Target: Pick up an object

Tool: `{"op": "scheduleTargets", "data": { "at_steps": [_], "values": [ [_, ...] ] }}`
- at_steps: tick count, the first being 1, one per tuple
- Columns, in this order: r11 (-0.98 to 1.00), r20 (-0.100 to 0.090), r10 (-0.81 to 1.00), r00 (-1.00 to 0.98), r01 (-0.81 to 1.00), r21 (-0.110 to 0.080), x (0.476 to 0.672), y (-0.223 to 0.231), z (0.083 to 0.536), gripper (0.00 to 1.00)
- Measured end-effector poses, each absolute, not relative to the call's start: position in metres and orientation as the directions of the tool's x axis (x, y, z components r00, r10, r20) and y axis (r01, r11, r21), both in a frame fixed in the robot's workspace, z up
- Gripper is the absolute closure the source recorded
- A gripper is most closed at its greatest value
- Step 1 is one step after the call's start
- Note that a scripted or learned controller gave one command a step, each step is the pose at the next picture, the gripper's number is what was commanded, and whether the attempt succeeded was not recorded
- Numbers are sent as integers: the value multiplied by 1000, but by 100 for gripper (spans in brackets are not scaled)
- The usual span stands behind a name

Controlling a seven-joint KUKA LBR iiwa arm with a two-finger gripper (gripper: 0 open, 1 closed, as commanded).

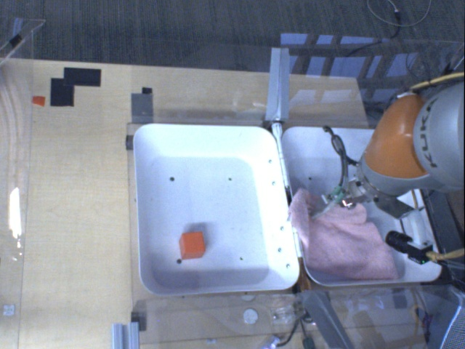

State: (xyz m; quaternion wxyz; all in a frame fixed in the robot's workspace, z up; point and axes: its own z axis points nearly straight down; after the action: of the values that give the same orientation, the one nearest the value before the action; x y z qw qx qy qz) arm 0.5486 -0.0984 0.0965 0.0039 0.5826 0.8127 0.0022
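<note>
A pink cloth (341, 242) lies crumpled in the right bin (312, 151), filling its near half and bunching up against the left wall. My gripper (342, 199) is low over the cloth's upper edge, under the grey and orange wrist that reaches in from the right. A small orange block (192, 245) sits alone in the left bin (203, 144), towards its near left corner, well apart from the gripper.
A metal post (278, 86) rises at the back between the two bins. On the bare bench at the far left lie flat black marks (73, 84) and a tiny orange square (38, 101). Cables trail beside the right bin.
</note>
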Motion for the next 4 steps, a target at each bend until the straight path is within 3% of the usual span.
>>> {"op": "scheduleTargets", "data": {
  "at_steps": [1,2,3,4],
  "values": [
    [206,-4,978,-206,978,15,582,-90,91,0],
    [208,-4,978,-208,978,18,574,-99,91,0],
    [234,-5,972,-234,972,16,615,-100,91,0],
    [287,-6,958,-287,958,16,564,-110,91,0]
  ]
}}
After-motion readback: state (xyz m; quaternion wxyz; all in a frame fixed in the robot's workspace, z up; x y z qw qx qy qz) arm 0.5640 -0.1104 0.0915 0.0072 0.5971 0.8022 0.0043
